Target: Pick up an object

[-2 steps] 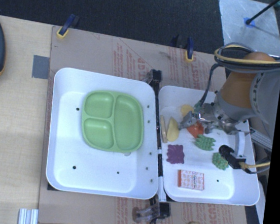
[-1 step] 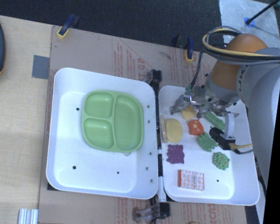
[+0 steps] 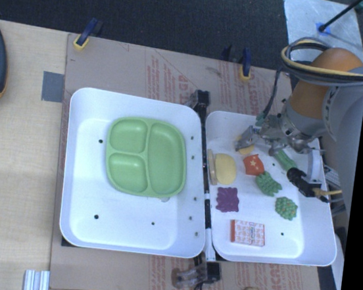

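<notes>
Cardboard sheeting clamped over a pale wooden bench carries the two white bins, and dark carpet lies beyond its far edge. We note a green divided plate (image 3: pixel 147 157) lying in the left bin (image 3: pixel 79 214), with nothing else beside it.

All the loose items sit in the right bin (image 3: pixel 301 246): a yellow piece (image 3: pixel 224 168) near the dividing wall, a red block (image 3: pixel 253 164), a purple piece (image 3: pixel 227 199), two green knobbly pieces (image 3: pixel 268 184) (image 3: pixel 286 208), a long green piece (image 3: pixel 284 160) and a flat red-and-white card (image 3: pixel 247 232) towards the near edge.

We find the gripper (image 3: pixel 262 140) low over the far part of the right bin, the arm reaching in from the right. A small tan item (image 3: pixel 246 149) lies at or just under its tip, and the red block is just beside it. We cannot tell whether the fingers are released or clenched; the metal parts run together at this angle, and we see nothing plainly between them.

Our judgement: the approach is made, the pick is not. No item is seen lifted clear of the bin floor. What remains is a confirmed grasp on one item and its lift. With several pieces close by the tip, a miss or a nudge seems a fair risk.
</notes>
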Motion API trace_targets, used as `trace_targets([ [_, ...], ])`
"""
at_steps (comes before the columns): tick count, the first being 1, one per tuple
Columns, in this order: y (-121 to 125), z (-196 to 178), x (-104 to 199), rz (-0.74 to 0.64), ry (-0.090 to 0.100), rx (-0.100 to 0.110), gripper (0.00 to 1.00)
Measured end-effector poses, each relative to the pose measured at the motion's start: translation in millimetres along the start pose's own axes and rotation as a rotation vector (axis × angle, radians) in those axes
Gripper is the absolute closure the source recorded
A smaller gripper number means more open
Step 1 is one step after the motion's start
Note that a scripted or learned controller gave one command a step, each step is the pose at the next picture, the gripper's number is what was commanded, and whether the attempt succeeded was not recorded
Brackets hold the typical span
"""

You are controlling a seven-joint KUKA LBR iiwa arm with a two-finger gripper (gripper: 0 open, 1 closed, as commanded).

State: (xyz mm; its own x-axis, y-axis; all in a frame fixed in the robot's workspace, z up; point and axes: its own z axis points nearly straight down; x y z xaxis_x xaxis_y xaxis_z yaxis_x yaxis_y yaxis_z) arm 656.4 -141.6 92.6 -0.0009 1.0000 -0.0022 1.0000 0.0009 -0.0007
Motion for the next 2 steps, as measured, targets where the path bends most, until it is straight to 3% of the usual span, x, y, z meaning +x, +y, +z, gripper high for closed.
trace_targets([
  [1, 1, -11, 1, -0.004, 0.0, 0.0, 1.0],
  [2, -58, -105, 66, -0.008, 0.005, -0.001, 1.0],
])
